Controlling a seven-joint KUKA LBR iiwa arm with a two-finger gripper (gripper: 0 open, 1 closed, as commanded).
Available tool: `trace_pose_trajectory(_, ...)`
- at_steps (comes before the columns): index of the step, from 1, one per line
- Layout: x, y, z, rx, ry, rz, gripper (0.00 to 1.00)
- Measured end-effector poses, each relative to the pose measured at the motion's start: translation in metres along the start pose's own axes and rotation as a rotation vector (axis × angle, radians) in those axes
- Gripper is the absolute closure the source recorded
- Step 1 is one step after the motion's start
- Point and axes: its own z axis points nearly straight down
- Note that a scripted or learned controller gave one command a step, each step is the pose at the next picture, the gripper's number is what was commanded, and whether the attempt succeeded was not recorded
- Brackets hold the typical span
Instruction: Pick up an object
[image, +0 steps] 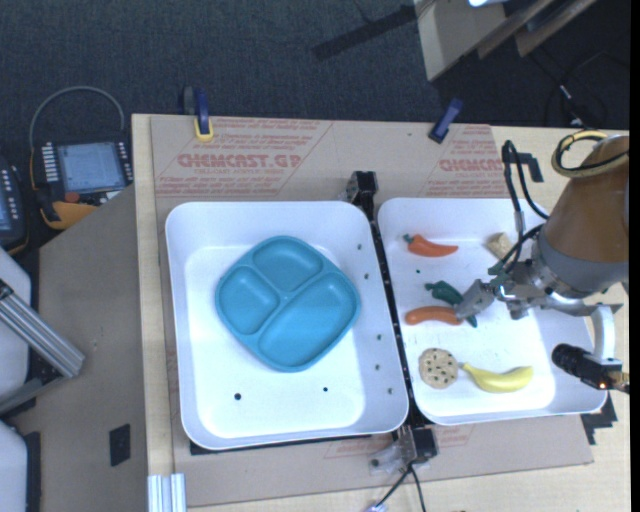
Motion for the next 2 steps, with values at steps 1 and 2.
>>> trace_pose_trajectory(1,0.003,0.001,0.041,-0.006,-0.002,0.0,0.0)
trace_pose_trajectory(2,0.003,0.001,0.063,-0.004,-0.001,0.0,0.0)
